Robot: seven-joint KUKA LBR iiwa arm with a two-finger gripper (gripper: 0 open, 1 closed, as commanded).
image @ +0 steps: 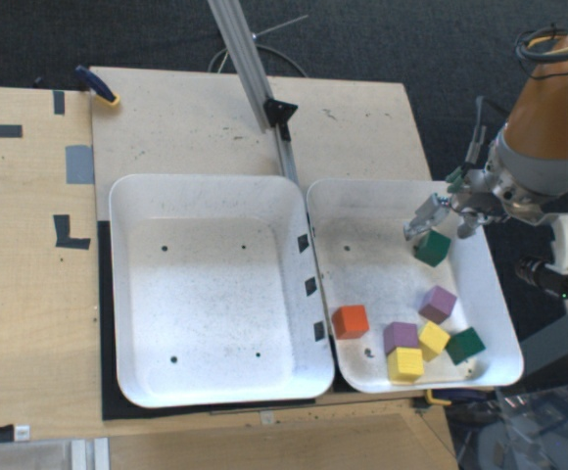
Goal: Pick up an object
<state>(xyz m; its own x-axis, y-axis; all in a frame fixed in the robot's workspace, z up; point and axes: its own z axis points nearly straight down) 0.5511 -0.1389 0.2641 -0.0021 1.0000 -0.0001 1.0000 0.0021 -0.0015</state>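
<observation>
While gripper (441, 225) hangs over right bin (362, 204), we see dark green cube (432, 249) pinched between fingers, lifted near far right wall. Orange cube (351, 321), purple, yellow, green blocks cluster at near end.

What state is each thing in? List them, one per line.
end effector: over the right bin, a green cube at its tip
green cube: tilted, right under the end effector
right bin: holds six more cubes near its front
left bin: upright, beside the right bin
</observation>
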